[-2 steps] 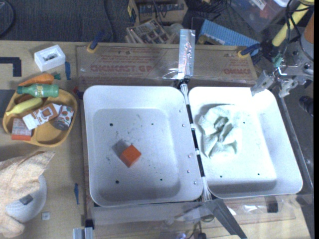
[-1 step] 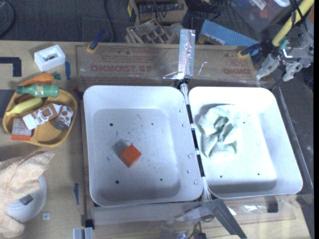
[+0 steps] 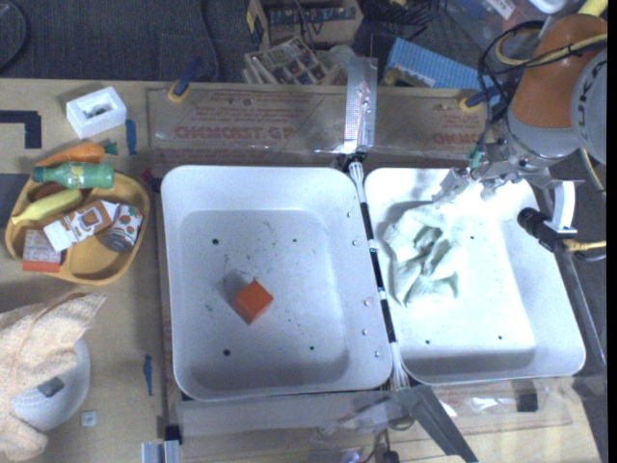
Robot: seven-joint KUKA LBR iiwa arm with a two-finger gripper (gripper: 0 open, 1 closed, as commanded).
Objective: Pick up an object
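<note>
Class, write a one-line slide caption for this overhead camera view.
Gripper poised over pale crumpled cloth in the right bin; orange block in the left bin.

Arm (image 3: 559, 85) enters from upper right, orange band up top, wrist angled down-left; gripper (image 3: 461, 183) low, fingers unclear.

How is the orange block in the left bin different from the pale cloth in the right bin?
The orange block is a small, bright, hard-edged cube; the pale cloth is crumpled, whitish green and nearly blends into its bin. The block takes up far less room than the spread-out cloth. The block lies far from the gripper; the cloth lies right beside it. Both rest on bin floors.
</note>
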